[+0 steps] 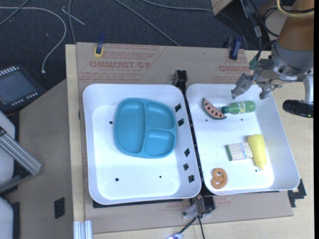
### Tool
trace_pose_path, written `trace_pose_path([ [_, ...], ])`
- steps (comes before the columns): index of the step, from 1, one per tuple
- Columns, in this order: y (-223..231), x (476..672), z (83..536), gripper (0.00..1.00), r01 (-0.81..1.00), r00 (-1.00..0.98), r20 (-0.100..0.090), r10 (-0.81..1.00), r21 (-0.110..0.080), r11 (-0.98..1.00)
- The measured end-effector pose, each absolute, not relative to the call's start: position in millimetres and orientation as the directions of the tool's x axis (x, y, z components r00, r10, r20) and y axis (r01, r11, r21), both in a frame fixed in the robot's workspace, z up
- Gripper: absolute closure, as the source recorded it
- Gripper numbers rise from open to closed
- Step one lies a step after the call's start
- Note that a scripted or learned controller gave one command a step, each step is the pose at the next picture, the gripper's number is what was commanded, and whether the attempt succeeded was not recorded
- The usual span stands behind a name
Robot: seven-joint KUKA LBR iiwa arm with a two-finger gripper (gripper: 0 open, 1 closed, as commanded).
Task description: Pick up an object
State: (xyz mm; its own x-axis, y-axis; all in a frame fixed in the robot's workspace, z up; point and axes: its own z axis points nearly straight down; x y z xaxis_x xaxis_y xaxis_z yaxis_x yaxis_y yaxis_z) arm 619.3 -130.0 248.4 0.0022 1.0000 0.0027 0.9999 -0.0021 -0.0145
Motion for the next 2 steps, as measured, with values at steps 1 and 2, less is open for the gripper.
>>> trace_pose_path([
  [1, -130, 621.6, 257, 0.00, 1.000, -0.001, 0.001, 1.000, -0.001, 0.001],
  [2, -139, 624.1, 208, 0.00, 1.000, 0.001, 0.001, 1.000, -0.005, -0.001],
])
